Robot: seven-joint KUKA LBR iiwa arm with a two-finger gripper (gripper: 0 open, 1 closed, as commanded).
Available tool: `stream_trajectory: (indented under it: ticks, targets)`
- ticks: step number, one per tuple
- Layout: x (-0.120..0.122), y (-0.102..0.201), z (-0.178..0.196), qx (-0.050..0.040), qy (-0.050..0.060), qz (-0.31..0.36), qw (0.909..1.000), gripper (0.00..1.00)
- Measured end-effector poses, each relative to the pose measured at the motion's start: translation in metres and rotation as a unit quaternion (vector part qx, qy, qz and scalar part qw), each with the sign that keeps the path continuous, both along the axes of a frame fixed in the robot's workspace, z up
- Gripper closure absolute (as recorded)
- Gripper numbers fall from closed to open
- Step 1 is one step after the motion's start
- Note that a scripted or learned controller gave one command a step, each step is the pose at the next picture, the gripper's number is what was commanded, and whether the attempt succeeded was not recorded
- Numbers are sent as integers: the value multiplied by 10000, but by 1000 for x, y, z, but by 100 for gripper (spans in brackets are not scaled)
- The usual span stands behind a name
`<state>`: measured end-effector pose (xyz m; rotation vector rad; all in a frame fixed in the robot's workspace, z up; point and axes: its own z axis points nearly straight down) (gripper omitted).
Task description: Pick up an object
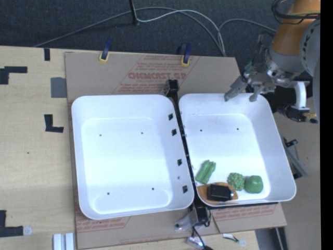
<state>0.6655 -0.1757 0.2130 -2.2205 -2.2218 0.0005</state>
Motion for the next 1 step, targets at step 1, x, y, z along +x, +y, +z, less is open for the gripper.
stream_trajectory:
  ticks: [1]
  targets:
    - [-75, 56, -129, 9, 46, 8, 10000, 0]
